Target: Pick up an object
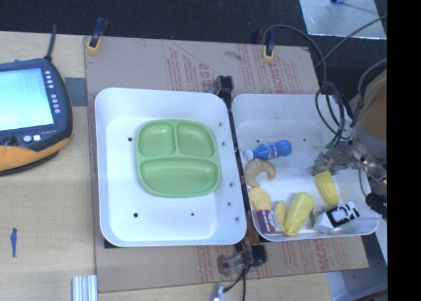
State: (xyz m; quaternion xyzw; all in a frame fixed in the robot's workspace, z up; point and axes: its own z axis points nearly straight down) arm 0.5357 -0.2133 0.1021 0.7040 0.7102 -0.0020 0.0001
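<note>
The right bin (pixel 289 112) holds several small things: a blue bottle (pixel 273 149), a tan croissant (pixel 260 171), a corn cob (pixel 259 198), a yellow-green bottle (pixel 299 211), a short yellow piece (pixel 327 189) and a black-and-white toy (pixel 343 214). My gripper (pixel 332 162) hangs low at the bin's right side, just above the short yellow piece and to the right of the blue bottle. Whether it touches the yellow piece is unclear. The grey arm with its orange band (pixel 375 115) comes in from the right edge.
The left bin (pixel 105 162) carries a green divided plate (pixel 177 158). A teach pendant (pixel 29 112) lies on the bench at the far left. Cables (pixel 329 96) loop over the right bin's far right corner. Clamps (pixel 96 33) pin the cardboard base.
</note>
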